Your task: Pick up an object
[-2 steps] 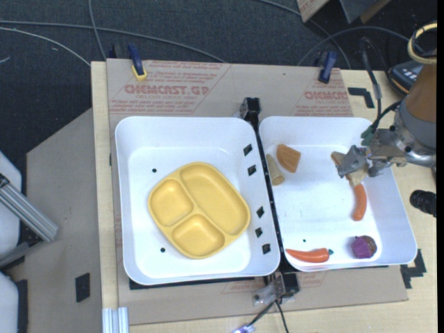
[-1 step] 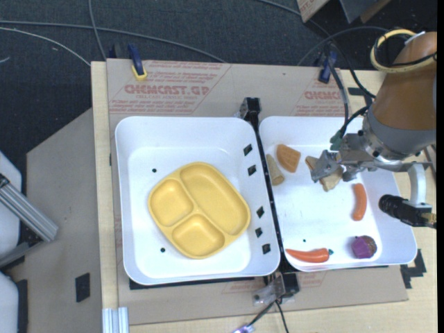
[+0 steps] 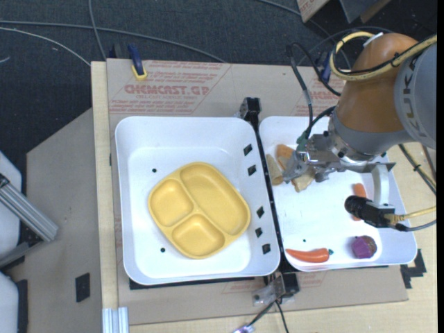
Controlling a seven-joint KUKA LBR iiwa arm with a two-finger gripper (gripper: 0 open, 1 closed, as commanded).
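Because the claw (image 3: 303, 166) sits low in the right bin (image 3: 326, 231) right over a cluster of tan, bread-like pieces (image 3: 283, 165), you should expect trouble from crowding first. Whether its tips stand apart or together, you cannot tell from this slanted view; the wrist body hides them, so treat any grasp as unproven.

The tan pieces lie directly under and just to the left of the claw, close to the bin's left wall. If it closes there, you may see a tip land on top of a piece rather than beside it, or push a piece against the wall and jam.

The other candidates are well away from the claw, toward the near rim: a red pepper (image 3: 307, 254), a purple object (image 3: 363, 245) and a small orange piece (image 3: 359, 190) beside the dark fitting. A lift could come up with nothing, so watch for that.

The yellow divided plate (image 3: 199, 209) in the left bin (image 3: 139, 186) lies far to the claw's left and is not at risk.
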